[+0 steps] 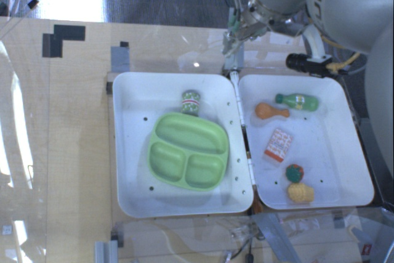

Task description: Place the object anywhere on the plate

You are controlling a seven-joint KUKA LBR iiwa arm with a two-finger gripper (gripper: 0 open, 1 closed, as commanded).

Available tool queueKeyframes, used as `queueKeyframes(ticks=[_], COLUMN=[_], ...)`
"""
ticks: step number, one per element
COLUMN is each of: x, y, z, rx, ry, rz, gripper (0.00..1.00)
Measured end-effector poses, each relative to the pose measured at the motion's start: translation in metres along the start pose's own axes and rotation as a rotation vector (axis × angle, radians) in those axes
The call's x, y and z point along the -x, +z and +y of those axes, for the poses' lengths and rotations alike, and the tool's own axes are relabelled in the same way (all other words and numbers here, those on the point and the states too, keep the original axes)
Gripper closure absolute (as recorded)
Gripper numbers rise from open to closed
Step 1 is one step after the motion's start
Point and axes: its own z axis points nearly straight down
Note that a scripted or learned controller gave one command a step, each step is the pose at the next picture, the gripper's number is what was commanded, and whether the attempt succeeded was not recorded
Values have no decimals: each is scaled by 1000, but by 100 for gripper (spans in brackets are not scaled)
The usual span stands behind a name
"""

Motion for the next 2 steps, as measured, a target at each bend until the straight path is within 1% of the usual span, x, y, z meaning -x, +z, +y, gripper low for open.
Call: queueKeyframes(ticks=[1, 2], x=[0, 0], y=[0, -11], z=[0, 2], rx=[0, 8], ry=[-1, -4], rz=[0, -4], gripper=[0, 100])
